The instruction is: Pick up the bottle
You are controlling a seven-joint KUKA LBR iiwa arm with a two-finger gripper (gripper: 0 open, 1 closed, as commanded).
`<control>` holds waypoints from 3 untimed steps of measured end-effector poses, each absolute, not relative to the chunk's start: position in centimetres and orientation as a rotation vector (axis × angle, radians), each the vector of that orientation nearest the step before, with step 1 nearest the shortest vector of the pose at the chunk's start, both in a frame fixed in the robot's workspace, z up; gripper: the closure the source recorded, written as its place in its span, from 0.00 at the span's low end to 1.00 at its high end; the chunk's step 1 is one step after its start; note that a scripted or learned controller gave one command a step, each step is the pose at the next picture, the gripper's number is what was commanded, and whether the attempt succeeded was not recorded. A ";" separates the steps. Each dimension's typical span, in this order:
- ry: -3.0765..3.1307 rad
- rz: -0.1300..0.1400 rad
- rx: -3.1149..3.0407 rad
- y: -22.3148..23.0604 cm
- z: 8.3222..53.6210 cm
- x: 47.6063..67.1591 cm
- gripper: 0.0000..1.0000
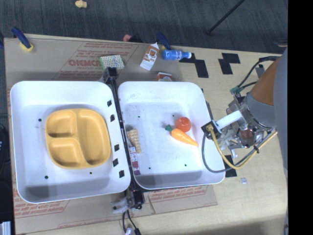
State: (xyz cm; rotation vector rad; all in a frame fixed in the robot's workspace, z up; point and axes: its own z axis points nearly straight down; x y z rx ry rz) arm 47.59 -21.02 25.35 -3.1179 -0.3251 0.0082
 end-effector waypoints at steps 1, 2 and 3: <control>-0.326 0.004 -3.120 -21.1 29.4 47.6 1.00; -0.325 0.007 -3.120 -21.0 27.4 47.6 1.00; -0.324 0.008 -3.119 -21.0 26.1 47.6 1.00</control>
